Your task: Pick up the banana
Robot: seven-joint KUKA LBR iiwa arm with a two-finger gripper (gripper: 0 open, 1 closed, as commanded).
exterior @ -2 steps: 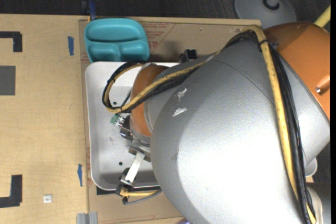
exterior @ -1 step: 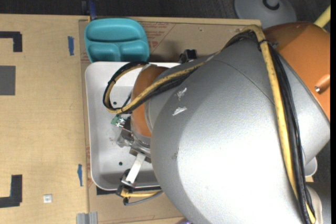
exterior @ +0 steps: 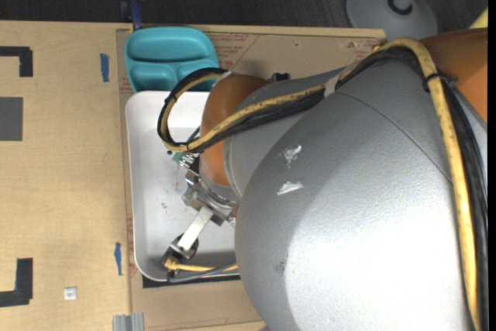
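Reaching over the white bin (exterior: 143, 190) beside a teal tray (exterior: 170, 50) — the grey arm (exterior: 349, 205) covers most of it; hand (exterior: 194, 194) low inside — grip state cannot be determined.

No wording can be read anywhere on the bench. Faint red print (exterior: 231, 52) runs across the cardboard sheet (exterior: 310, 50) just behind the white bin (exterior: 147, 190), beside the teal tray (exterior: 170, 50). A second patch lies further along the same sheet. Both are too blurred to make out.
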